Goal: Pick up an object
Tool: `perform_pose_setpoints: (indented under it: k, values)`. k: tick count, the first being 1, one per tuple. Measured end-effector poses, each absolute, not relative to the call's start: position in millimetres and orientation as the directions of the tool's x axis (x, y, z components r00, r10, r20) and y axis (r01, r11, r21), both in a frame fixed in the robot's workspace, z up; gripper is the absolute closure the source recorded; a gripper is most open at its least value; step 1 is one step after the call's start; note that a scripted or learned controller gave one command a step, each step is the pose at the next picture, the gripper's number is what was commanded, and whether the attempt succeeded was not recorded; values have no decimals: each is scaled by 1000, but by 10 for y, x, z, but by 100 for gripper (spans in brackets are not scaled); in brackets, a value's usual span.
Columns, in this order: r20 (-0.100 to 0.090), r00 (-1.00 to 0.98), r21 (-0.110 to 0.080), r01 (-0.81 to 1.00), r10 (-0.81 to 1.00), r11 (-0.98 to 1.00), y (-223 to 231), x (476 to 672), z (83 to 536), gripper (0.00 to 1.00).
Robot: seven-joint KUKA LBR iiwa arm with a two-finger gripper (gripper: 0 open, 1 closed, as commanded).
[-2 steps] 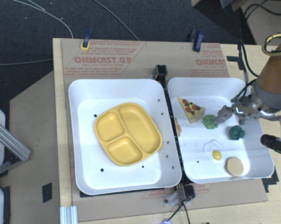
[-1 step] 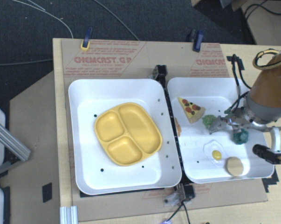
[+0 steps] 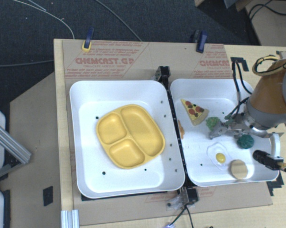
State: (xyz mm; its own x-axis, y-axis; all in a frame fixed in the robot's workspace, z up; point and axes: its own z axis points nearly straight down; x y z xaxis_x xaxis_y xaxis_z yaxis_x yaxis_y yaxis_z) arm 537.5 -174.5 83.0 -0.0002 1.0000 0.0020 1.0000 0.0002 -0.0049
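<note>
Claw [image 3: 217, 131] low in right white bin [image 3: 199, 172]; we cannot tell its state. Small green broccoli-like toy [image 3: 212, 123] touching claw tip at 11 o'clock; we judge it light, rigid plastic, best pinched across crown. Pizza-slice toy [image 3: 195, 110] further at 11. Desk [image 3: 62, 127] cardboard reads "CHEMCAST G.P".

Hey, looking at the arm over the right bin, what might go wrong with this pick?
The end effector sits low beside the green broccoli piece, with the pizza slice and fried egg close by, so it may nudge a neighbour instead of gripping one thing. The teal ball lies right under the wrist and may roll if bumped.
</note>
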Motion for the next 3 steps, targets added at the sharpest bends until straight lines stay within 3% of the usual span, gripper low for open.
perform_pose_setpoints:
  k: [1, 3]
  values:
    - [0, 0, 0, 1000, 1000, 0, -1748, 5385, 950, 100]
    - [-2, -1, 5, 1000, 1000, 1, -1704, 5368, 1812, 100]
